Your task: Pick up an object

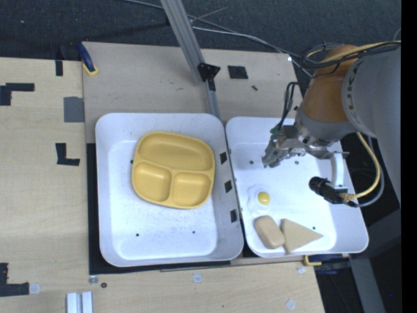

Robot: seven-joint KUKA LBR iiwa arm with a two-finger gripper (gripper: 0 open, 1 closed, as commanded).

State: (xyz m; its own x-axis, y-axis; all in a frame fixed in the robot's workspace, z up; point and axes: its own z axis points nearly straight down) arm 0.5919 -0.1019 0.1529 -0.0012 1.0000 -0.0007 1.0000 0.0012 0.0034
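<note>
Tool (272, 157) is seen over right bin (345, 237), above fried egg (261, 197); open/closed state cannot be told.

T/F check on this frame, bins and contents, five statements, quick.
1. The yellow divided plate lies in the left bin. True.
2. The right bin holds three small items. True: a fried egg, a bread roll and a tan wedge.
3. The gripper hangs over the left bin. False: it is over the right bin.
4. The bread roll is between the gripper's fingers. False: it lies on the bin floor beside the wedge.
5. The plate has one undivided well. False: three compartments.
</note>
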